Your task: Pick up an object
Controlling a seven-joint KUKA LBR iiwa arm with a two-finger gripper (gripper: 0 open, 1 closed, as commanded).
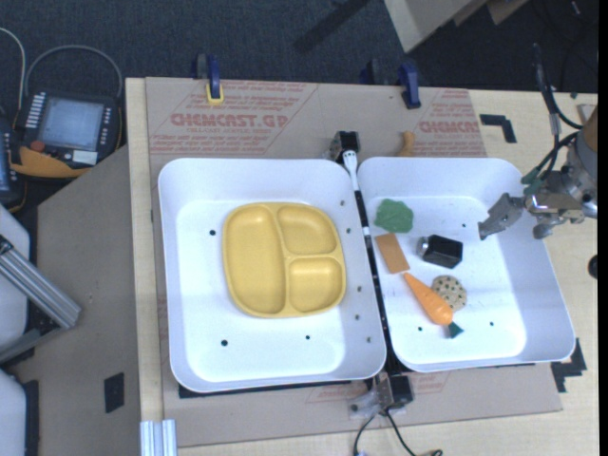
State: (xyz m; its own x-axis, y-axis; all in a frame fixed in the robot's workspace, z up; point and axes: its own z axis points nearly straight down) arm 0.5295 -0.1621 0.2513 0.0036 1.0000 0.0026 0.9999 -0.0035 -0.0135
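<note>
The orange carrot [427, 298] lies in the right bin [541, 335], slanting from upper left down to lower right. A spotted cookie [449, 290] touches it. A tan block [390, 253], black box [442, 250] and green lump [393, 217] lie just above. The hand [498, 218] hovers at the bin's right side; I cannot tell its grip. A yellow plate [283, 259] fills the left bin [190, 350].

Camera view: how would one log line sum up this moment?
end effector: above right bin | carrot, black block: untouched | yellow plate: left bin
</note>
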